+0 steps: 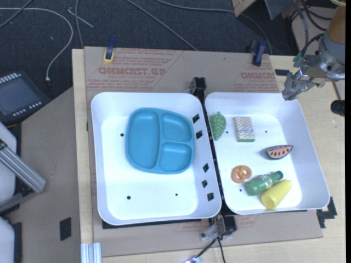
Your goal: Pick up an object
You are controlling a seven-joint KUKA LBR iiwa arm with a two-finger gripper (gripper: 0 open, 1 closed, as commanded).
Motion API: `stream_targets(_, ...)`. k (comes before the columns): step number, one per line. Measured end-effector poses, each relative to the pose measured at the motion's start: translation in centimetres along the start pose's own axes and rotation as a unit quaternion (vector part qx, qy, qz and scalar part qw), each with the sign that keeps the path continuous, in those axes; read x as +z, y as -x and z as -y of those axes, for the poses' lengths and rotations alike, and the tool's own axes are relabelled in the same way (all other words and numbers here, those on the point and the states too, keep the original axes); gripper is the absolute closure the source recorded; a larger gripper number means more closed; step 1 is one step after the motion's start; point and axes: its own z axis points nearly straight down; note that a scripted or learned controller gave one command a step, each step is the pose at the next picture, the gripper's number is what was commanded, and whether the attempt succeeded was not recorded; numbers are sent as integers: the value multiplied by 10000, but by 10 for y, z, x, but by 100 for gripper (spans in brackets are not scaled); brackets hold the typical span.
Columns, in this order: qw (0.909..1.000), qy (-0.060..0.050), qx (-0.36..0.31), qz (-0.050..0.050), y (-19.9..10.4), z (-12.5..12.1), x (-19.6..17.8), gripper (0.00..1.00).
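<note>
The right bin [307, 147] holds several small objects. A green leafy piece [218, 125] lies at its left wall. A patterned square block [244, 129] sits beside it. A watermelon slice [279, 152] lies toward the right. A small pretzel [241, 173], a green bottle [262, 183] and a yellow piece [276, 194] cluster at the front. My gripper [290, 90] hangs above the bin's back right corner, away from all of them, with nothing visible between its fingers.
The left bin [109, 163] carries a blue divided plate [160, 141]. Black clips [198, 85] join the bins at the middle. Clamps [109, 52] hold the cardboard bench top at the back. Cables trail over the dark floor behind.
</note>
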Motion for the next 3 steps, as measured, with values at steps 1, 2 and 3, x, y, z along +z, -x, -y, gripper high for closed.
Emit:
stream_targets(1, 10000, -3, -2, -6, -45, 17, -2, 100)
stream_targets(2, 10000, -17, -1, -8, -91, 39, 19, 100)
stream_targets(3, 10000, -17, -8, -9, -150, 58, 30, 100)
